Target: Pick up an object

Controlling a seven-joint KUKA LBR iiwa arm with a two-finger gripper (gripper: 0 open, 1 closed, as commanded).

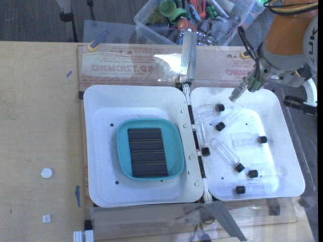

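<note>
Clear plastic vials [225,153] with black caps lie scattered in the right bin [287,135], none lifted. We're at approach: tool [236,95] hovers over the bin's far edge, jaw state unreadable. Next: pick one vial, descend square.

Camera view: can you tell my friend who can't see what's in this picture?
A grey and orange robot arm hovers its gripper over the right white bin, where clear tubes with black caps lie scattered. The left white bin holds a teal tray with a dark ribbed block on it.
</note>
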